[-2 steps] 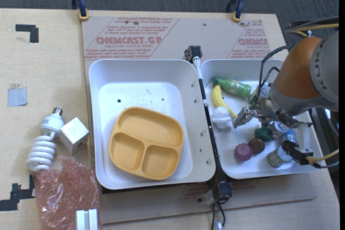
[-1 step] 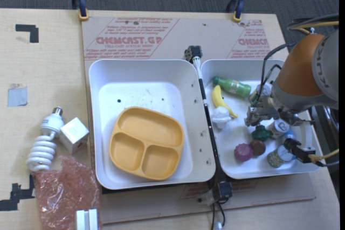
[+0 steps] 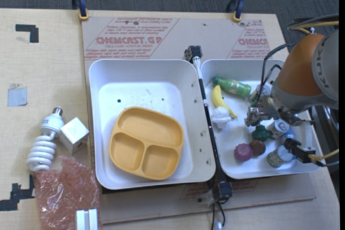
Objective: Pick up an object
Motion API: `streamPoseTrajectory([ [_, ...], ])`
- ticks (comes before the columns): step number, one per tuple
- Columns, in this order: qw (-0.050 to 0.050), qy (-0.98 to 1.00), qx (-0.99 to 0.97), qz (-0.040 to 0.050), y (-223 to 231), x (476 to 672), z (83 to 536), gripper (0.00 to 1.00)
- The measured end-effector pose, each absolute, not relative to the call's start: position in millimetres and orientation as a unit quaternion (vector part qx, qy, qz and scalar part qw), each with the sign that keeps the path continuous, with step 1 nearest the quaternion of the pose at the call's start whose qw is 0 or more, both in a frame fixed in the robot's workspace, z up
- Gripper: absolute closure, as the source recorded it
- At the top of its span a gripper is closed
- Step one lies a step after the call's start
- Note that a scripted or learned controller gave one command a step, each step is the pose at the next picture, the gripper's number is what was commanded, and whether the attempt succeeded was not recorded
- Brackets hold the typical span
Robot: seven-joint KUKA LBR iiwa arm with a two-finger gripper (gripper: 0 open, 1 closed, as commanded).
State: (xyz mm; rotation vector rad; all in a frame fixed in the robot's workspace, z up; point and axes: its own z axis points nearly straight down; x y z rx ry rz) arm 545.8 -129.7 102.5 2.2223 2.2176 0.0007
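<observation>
We see the jaws (image 3: 257, 116) low in the right bin (image 3: 233, 168), over a dark green toy (image 3: 262, 132); we cannot tell how they are set. Around them lie a green bottle (image 3: 233, 85), a banana (image 3: 218, 98), white paper (image 3: 221, 116), a magenta ball (image 3: 243, 152) and a tin (image 3: 278, 158). The left bin (image 3: 102, 132) holds a yellow tray (image 3: 145, 141).
</observation>
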Motion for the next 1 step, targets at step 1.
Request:
streamPoseTrajectory([
  [1, 0.0, 0.707, 0.707, 0.0, -101.9, 536.2, 92.5, 0.0],
])
